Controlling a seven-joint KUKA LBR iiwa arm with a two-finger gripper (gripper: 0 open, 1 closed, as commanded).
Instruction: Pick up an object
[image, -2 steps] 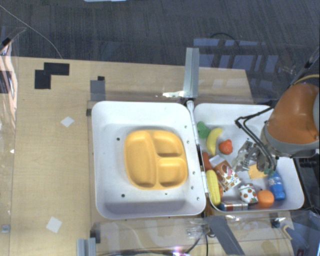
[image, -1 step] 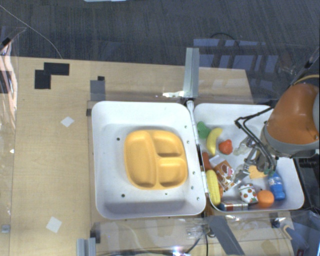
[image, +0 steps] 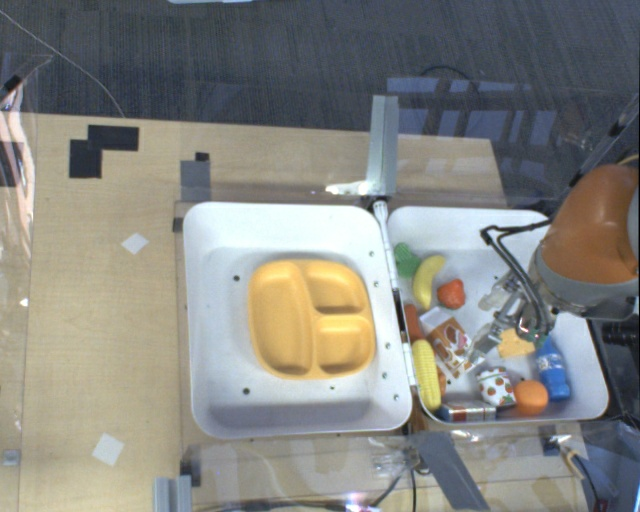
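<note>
My gripper (image: 492, 320) hangs low over the middle of the right bin (image: 470, 222), reaching in from the right. Its two silver fingers (image: 496, 298) stand apart, open, with bare bin floor between them. Just left of it lies a printed snack packet (image: 452, 343). A yellow cheese wedge (image: 516, 346) sits under the wrist on the right. Around it are a banana (image: 427, 279), a red tomato (image: 452, 293), a green toy (image: 406, 260), a corn cob (image: 427, 371), a spotted white cube (image: 493, 385), an orange ball (image: 531, 396) and a blue bottle (image: 552, 377).
The left bin (image: 210, 400) holds a yellow divided plate (image: 310, 317). A marker (image: 466, 411) lies along the right bin's front wall. A metal post (image: 384, 140) stands behind the divider between the bins. The arm's orange band (image: 600, 235) covers the right bin's far right corner.
</note>
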